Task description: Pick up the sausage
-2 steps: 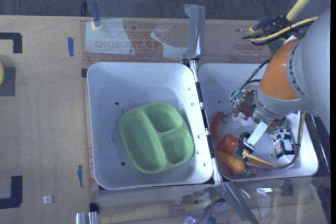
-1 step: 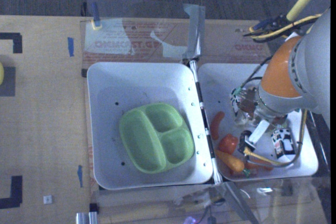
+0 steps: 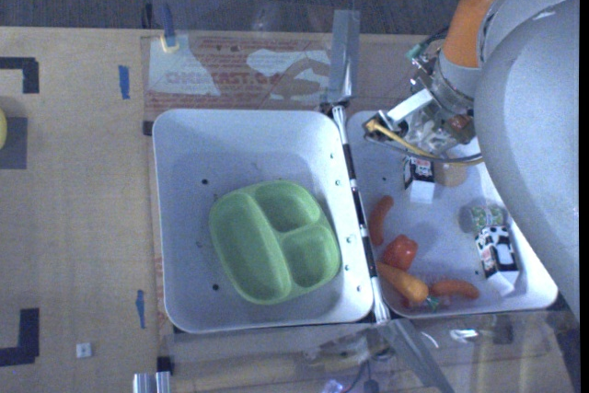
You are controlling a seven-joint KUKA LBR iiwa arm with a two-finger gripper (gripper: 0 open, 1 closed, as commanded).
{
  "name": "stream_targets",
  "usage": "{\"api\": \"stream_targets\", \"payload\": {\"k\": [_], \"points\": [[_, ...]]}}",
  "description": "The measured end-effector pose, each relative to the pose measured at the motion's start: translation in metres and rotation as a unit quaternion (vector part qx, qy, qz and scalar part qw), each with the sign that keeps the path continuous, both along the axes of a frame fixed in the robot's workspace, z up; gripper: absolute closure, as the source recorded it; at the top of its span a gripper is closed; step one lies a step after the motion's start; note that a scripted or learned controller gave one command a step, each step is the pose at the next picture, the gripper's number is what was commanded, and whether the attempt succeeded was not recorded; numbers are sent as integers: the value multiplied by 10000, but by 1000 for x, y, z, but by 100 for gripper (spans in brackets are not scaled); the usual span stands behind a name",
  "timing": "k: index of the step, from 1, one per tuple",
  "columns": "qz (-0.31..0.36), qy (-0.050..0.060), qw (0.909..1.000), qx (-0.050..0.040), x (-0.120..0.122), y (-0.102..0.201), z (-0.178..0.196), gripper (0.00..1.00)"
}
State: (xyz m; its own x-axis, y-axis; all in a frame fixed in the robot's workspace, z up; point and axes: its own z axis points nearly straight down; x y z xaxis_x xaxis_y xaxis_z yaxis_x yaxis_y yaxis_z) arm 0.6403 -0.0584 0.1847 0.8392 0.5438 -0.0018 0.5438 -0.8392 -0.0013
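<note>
A reddish sausage-shaped piece (image 3: 380, 218) lies along the left wall of the right bin (image 3: 442, 230). A second, similar red piece (image 3: 454, 288) lies near that bin's front edge; I cannot tell which one is the sausage. My gripper (image 3: 421, 177) hangs over the back of the right bin, behind and to the right of the first piece and apart from it. Nothing shows in its grasp. The grey arm with its orange band (image 3: 479, 9) covers the bin's back right corner.
Between the two red pieces lie a red pepper-like item (image 3: 399, 250) and an orange carrot (image 3: 405, 283). A cow-patterned carton (image 3: 497, 255) and a small greenish object (image 3: 483, 216) sit at the right. A tan object (image 3: 452, 173) is beside the gripper. The left bin (image 3: 184, 152) holds a green divided plate (image 3: 274, 240).
</note>
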Motion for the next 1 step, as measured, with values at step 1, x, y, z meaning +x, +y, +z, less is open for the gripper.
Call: {"api": "stream_targets", "payload": {"k": [1], "points": [[-1, 4, 10000, 4, 0, 0, 0, 0]]}}
